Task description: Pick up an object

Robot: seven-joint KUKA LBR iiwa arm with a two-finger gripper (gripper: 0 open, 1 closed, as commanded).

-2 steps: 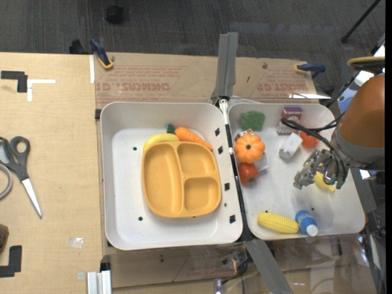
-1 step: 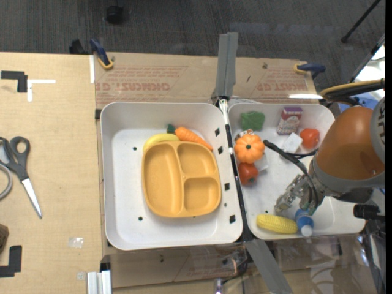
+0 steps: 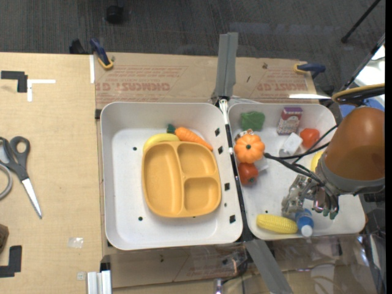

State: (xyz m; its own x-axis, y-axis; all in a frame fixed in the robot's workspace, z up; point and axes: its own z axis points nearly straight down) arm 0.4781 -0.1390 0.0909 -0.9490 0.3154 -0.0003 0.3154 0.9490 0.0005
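The arm reached in from the right over the right-hand bin [image 3: 349,222], its orange band [image 3: 362,143] bulging large above the wrist. The gripper [image 3: 304,196] hung low over the near part of that bin, a tangle of metal and cable. From where I stood I could not tell how far it was open, nor whether it had hold of anything.

Just beside the gripper, on the bin floor, lay a yellow corn cob [image 3: 277,224], stretched along the near wall. A small blue-capped bottle [image 3: 304,222] sat touching the cob's right end, right under the gripper. Further back in the same bin rested a small orange pumpkin [image 3: 249,147] against the dividing wall, with a red tomato [image 3: 248,173] just in front of it. A green toy [image 3: 252,120] lay in the far corner, a small purple-topped carton [image 3: 290,120] near it, and a red-orange piece [image 3: 310,136] beside a white scrap [image 3: 290,144].

The left-hand bin [image 3: 119,182] held a yellow divided plate [image 3: 181,179] with three compartments. Behind its far rim sat a carrot [image 3: 193,136] and a banana [image 3: 159,139], touching each other.

On the cardboard bench to the left, well apart from the bins, lay a pair of grey scissors [image 3: 23,173].
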